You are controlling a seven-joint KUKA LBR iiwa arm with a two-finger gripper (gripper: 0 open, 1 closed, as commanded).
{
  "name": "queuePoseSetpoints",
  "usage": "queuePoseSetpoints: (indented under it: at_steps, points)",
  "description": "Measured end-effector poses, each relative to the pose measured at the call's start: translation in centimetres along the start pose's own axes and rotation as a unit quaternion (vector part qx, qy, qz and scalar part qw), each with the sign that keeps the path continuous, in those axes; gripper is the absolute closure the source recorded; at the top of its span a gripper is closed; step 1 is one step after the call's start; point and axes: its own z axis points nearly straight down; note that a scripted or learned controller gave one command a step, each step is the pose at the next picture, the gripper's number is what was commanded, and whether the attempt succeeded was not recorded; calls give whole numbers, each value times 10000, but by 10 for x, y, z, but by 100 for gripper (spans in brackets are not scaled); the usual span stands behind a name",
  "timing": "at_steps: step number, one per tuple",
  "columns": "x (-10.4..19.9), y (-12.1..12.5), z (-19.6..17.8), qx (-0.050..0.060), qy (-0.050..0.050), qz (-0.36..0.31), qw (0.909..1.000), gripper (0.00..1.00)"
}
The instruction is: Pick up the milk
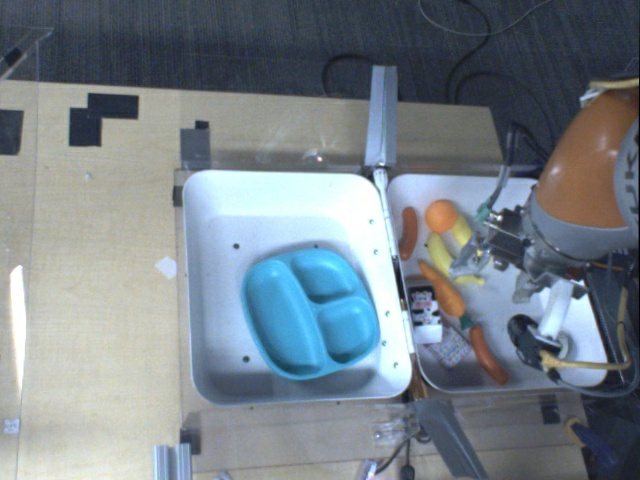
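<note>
Milk point(424, 311) against bin's point(402, 268) left wall

The milk point(424, 311), a small white carton with dark print, lies against the right bin's left wall.

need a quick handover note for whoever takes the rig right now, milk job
Claw: low over the right bin, among the toy food by the banana; it holds nothing that can be seen.
Milk: small carton at the right bin's left wall, apart from the claw, with a carrot between them.
Left bin holds a blue divided plate.
Done: nothing, milk not picked.
Left: move the claw to the carton, grip and lift.
</note>
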Motion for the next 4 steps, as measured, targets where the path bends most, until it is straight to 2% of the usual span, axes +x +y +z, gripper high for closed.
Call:
queuePoseSetpoints:
  at_steps: [1, 2, 3, 4]
  points:
    - [-53, 21, 87, 23, -9, 72, 10000, 0]
    - [-120, 50, 135, 24, -9, -28, 10000, 0]
    - [-135, 60, 162, -9, 23, -215, 9998, 0]
    - [-135, 61, 162, -21, 20, -410, 9992, 0]
